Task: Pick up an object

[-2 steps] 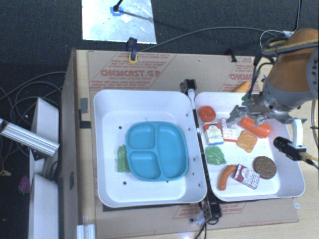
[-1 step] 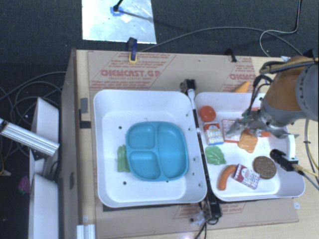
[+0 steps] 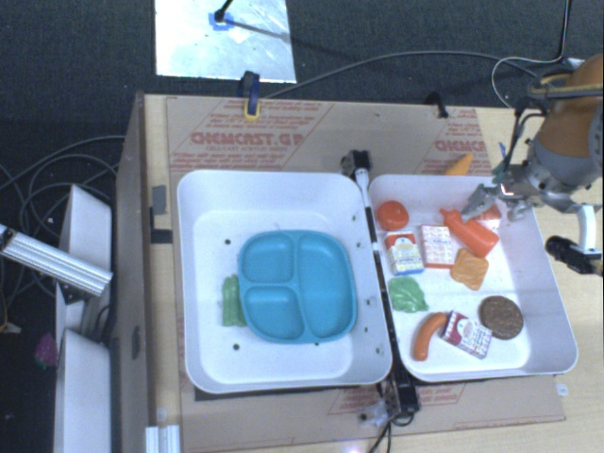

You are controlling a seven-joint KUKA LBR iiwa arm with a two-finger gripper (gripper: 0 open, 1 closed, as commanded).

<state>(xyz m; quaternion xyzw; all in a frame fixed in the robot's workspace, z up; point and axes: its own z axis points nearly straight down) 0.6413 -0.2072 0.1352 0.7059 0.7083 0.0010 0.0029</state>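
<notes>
The arm comes in from the right, and its claw (image 3: 488,199) hangs over the far part of the right bin (image 3: 547,281). The claw points at the orange bottle (image 3: 469,233), which lies just under it on the bin floor. The two fingers look a little apart, and nothing sits between them.

The right bin is full of small toys. Near the far left corner is a round red tomato (image 3: 393,215). Next to it lie a small carton (image 3: 404,252) and a flat red and white box (image 3: 437,246). Below the bottle is an orange waffle (image 3: 470,268). A green leafy piece (image 3: 409,295) lies near the middle wall. Near the front are a hot dog (image 3: 427,335), a red and white packet (image 3: 468,334), and a brown cookie (image 3: 500,316).

The left bin (image 3: 217,206) holds a blue tray (image 3: 297,285) with parts in it. A green thing (image 3: 232,302) touches the tray's left side.

An orange carrot (image 3: 459,165) lies on the desk (image 3: 283,130) behind the right bin.
</notes>
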